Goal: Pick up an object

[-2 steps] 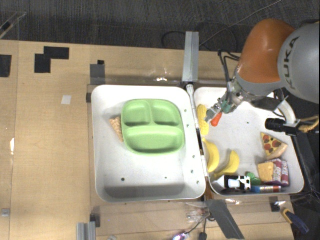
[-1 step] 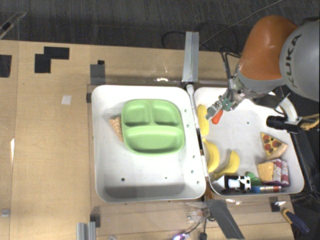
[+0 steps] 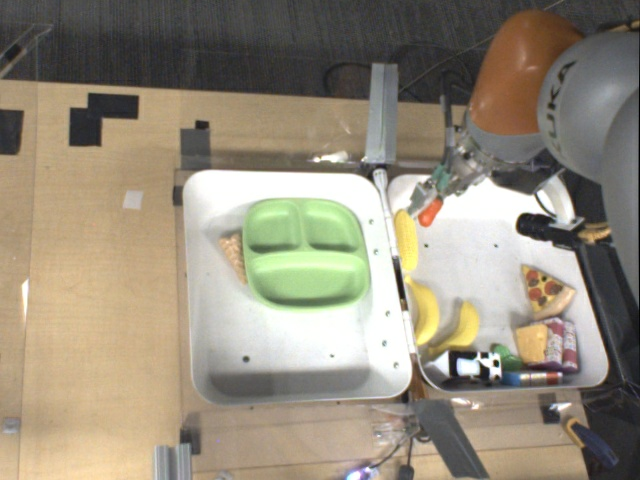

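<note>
Gripper (image 3: 432, 200) hanging over right bin (image 3: 480, 258), up at its 11 o'clock corner. Small orange-red thing (image 3: 430, 213) right at fingertips, looks pinched between them, tbh too small to tell what it is. Just beside it at 8 o'clock, yellow banana (image 3: 405, 240) lying along bin's left wall. More bananas (image 3: 440, 320) at bin's 7 o'clock, pizza slice toy (image 3: 545, 289) at 3 o'clock, bottle (image 3: 478, 365) plus marker (image 3: 535, 376) along 6 o'clock edge. Left bin (image 3: 215, 298) got green divided tray (image 3: 303, 252), light tan textured item (image 3: 233, 256) poking out at tray's 9 o'clock. Wooden desk (image 3: 90, 298) underneath.
</note>
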`<action>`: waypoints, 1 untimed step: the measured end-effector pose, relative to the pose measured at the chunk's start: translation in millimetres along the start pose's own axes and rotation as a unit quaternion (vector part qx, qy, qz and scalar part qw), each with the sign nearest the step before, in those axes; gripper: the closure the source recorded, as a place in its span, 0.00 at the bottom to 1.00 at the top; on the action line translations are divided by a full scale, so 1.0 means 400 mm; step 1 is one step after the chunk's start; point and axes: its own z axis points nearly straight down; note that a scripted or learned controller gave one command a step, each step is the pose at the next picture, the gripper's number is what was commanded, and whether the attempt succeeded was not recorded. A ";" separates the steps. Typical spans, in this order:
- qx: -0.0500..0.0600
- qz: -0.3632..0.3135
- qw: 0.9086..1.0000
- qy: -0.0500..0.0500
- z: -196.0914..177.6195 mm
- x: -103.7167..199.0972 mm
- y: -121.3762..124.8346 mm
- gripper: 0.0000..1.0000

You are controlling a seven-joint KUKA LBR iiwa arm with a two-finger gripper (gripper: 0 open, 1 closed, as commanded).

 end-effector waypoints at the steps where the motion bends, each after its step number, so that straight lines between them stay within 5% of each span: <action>1: 0.001 0.006 1.000 0.000 0.000 0.062 -0.170 1.00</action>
